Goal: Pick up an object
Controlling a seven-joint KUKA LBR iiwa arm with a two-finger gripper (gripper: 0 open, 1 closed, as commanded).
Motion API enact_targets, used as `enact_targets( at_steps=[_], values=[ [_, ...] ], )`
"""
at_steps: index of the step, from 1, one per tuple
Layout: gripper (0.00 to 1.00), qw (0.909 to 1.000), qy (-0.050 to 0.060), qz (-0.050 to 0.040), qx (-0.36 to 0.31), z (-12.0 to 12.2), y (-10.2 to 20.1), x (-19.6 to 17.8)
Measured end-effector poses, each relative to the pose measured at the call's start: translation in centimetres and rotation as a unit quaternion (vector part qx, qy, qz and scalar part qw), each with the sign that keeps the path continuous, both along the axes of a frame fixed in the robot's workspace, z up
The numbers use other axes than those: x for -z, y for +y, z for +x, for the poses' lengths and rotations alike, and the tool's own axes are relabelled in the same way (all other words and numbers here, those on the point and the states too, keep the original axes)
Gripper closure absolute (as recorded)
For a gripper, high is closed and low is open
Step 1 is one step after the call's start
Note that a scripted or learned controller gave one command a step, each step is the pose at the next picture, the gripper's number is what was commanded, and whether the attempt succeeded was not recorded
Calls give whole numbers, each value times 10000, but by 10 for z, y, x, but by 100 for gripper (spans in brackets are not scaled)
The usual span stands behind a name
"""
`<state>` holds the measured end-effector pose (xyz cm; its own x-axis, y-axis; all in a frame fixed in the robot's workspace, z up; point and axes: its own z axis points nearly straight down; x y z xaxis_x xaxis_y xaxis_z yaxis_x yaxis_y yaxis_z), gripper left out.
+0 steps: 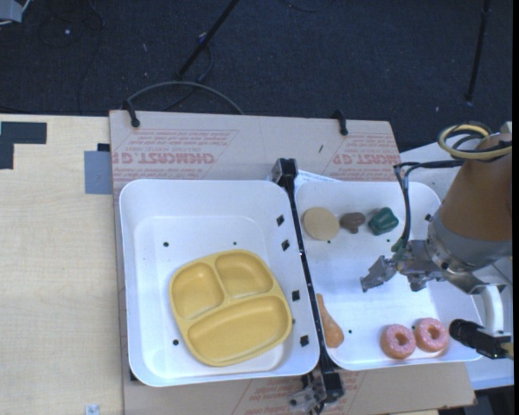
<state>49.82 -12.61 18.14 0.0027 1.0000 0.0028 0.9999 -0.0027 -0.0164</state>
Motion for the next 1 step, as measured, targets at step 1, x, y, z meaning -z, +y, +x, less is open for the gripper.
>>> enact_targets(
  at_steps=[1],
  values=[
    [0,10000,-60,-8,-12,3,0,-6]
  ],
)
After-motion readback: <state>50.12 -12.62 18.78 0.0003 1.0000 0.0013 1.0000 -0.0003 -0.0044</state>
